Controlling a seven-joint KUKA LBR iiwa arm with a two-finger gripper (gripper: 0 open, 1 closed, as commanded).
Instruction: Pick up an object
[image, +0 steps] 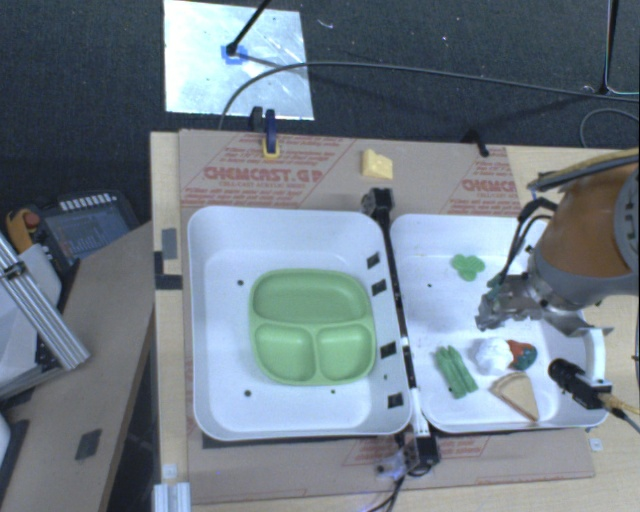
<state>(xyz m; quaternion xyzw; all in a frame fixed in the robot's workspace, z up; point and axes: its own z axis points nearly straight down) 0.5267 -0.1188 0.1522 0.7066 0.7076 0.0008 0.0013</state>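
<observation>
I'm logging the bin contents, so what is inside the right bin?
The right bin holds a green leafy piece, green stalks, a white lump, a small red-and-green item and a tan wedge. The arm covers the bin's right part.

Dark carpet floor (80, 90) around bench. Shiny metal sheet (238, 58) on floor beyond bench's far edge, black cable (420, 72) trailing across carpet past it. Brown printed cardboard (300, 170) covers bench top. Beige side table (90, 340) at left, bearing handheld control unit (85, 232) and aluminium rail (40, 310).
</observation>
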